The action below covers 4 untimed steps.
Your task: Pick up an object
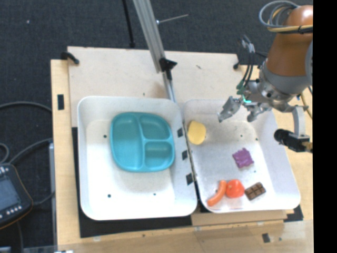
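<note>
My gripper [239,112] hangs open over the far part of the right bin [279,165], with nothing between its fingers. A yellow rounded object [197,132] lies at that bin's left wall, to the left of the gripper. A purple block [243,158] sits mid-bin, nearer the front than the gripper. At the bin's front lie an orange piece [227,190] and a brown chocolate-like bar [255,191].
The left bin [92,194] holds a teal divided plate [142,142]. A slanted metal pole [152,33] rises from the gap between the bins at the back. Black cables and a device lie on the floor at left.
</note>
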Available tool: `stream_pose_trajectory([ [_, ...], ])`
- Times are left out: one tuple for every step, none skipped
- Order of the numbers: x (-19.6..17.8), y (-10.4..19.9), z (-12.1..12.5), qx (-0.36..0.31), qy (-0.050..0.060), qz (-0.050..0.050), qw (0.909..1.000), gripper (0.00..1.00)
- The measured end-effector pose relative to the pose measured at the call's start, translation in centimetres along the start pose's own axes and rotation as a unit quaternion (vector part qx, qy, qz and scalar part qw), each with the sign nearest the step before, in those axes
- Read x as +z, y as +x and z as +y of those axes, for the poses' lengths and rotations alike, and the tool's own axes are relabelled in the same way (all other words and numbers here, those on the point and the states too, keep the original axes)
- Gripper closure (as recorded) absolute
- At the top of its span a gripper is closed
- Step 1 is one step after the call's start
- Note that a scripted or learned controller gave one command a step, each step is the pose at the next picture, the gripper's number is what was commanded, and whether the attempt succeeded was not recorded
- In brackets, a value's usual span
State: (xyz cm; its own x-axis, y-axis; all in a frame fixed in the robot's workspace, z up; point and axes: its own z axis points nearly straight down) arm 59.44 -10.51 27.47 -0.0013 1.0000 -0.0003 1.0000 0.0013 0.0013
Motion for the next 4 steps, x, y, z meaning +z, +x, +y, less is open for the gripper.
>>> stream_pose_trajectory([
  [4.2,0.2,0.0,0.001,0.002,-0.001,1.0000,0.00],
  [10.2,0.6,0.5,0.002,0.003,0.000,1.0000,0.00],
  [14.7,-0.1,0.1,0.001,0.002,-0.001,1.0000,0.00],
  [13.3,-0.2,0.2,0.004,-0.001,0.000,1.0000,1.00],
])
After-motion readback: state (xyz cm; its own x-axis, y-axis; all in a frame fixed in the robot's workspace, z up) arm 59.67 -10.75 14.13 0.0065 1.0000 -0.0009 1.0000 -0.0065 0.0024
